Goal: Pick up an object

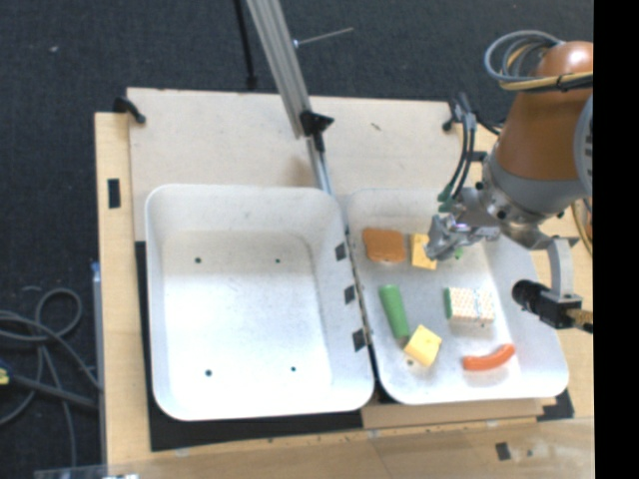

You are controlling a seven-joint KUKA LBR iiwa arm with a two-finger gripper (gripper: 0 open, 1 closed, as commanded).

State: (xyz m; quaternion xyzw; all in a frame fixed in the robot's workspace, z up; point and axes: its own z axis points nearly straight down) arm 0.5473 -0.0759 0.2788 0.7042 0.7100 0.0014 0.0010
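Two shallow white bins sit side by side on a pale wooden bench (pixel 115 297). The left bin (pixel 250 302) shows a bare white floor marked by a few small dark dots.

The right bin (pixel 539 367) holds all the loose things. At its far left lies an orange-brown block (pixel 384 245). Just to the right of it, and close enough to look as if it touches, is a small yellow piece (pixel 423 253). Nearer the middle a green cylinder (pixel 394 309) lies lengthwise, running from far to near. Just near and to the right of it sits a yellow cube (pixel 422 346), tilted on the floor of the bin. To the right of the cylinder stands a pale block with coloured specks (pixel 470 306), and nearer than that, toward the bin's near right corner, lies a curved orange-red piece (pixel 488 358).

A slanted metal post (pixel 285 63) rises from the far side of the bench, its foot at the gap between the bins.

The arm (pixel 544 138) comes in from the right, its orange band above the grey wrist, with cables looping over the top. The gripper (pixel 449 236) hangs low over the far part of the right bin, directly above and beside the small yellow piece and just right of the orange-brown block. Its tip is a dark cluster, and I cannot tell from this angle how it is set, nor whether it touches the yellow piece below it. Nothing can be seen lifted clear of the bin floor.
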